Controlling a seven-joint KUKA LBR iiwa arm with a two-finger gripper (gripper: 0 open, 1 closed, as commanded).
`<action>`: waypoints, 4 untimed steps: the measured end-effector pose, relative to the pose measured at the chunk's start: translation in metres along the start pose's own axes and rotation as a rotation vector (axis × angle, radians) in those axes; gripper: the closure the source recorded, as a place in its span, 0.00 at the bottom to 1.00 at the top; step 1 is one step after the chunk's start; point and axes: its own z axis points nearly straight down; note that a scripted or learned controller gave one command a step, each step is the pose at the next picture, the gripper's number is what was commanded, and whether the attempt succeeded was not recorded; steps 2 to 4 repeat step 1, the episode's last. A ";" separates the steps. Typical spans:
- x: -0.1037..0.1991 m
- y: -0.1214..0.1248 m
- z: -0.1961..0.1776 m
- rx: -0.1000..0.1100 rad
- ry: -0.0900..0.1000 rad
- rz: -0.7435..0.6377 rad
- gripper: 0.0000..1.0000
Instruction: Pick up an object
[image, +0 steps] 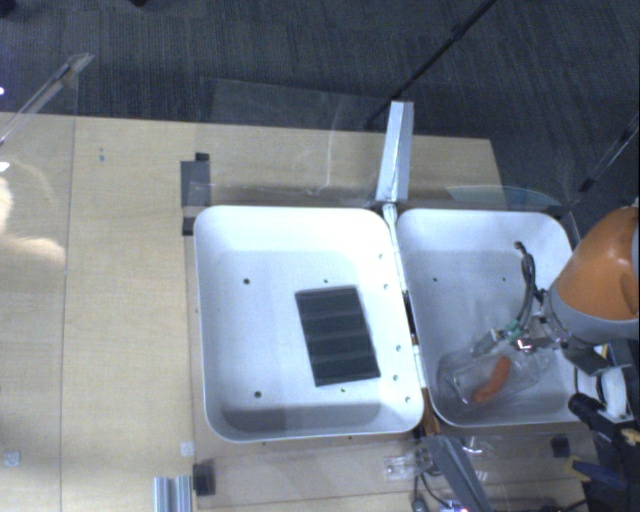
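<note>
A dark grey ribbed rectangular pad (337, 335) lies flat in the middle of the left bin (230, 250). In the right bin (450, 240), a clear plastic cup-like object (470, 378) lies on its side near the front, with a small orange piece (491, 380) seen through it or against it. My gripper (518, 338) reaches in from the right, low over the right bin, just above and right of the clear object. Glare and clutter blur its tip. The orange band of the arm (605, 270) fills the right edge.
A thin black cable (524, 268) curves down to the gripper over the right bin's back half. A metal upright (396, 150) stands behind the wall where the two bins meet. Brackets and cables (450, 470) sit at the front edge of the bench.
</note>
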 end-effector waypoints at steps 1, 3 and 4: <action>0.000 0.004 -0.012 -0.008 -0.001 -0.002 1.00; 0.000 0.004 -0.012 -0.008 -0.001 -0.002 1.00; 0.000 0.004 -0.012 -0.008 -0.001 -0.002 1.00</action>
